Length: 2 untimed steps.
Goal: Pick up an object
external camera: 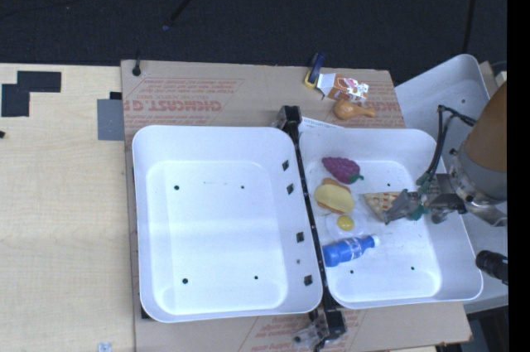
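The claw [403,208] sits low in the right bin [414,286], at the right edge of a tan wedge-shaped piece [380,202] whose broad end lies toward the claw and whose point aims left; whether the claw is open, closed or gripping the wedge I cannot tell; left of the wedge lie a yellow-and-orange toy food [334,195] and a small yellow round piece [344,222], with a purple grape bunch [341,169] farther back; nearer lies a blue bottle [347,249] on its side, long axis running left to right, white cap at the right end; the left bin [215,218] stands beside it on the cardboard-covered surface [207,98]; beyond the bins rest an orange toy [352,109] and a small packet [346,86].
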Motion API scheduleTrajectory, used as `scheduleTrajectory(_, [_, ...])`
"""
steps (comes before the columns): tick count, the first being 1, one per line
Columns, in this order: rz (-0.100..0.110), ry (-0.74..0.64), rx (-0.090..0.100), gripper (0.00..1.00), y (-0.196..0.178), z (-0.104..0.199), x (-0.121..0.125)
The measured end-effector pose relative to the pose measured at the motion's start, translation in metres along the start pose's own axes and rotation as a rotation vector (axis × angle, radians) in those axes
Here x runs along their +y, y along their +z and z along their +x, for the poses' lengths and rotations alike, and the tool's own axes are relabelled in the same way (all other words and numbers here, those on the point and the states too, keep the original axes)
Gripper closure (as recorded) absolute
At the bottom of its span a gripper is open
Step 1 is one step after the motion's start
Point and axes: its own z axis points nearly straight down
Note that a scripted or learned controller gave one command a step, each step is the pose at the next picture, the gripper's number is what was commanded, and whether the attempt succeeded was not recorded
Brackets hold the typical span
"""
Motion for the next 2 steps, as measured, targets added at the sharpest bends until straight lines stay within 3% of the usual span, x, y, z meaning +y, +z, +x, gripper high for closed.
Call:
scheduleTrajectory(1, [0.008, -0.005, 0.004, 0.00, 0.082, 0.064, 0.011])
scheduleTrajectory(2, [-0.004, -0.003, 0.000, 0.00, 0.122, 0.057, 0.097])
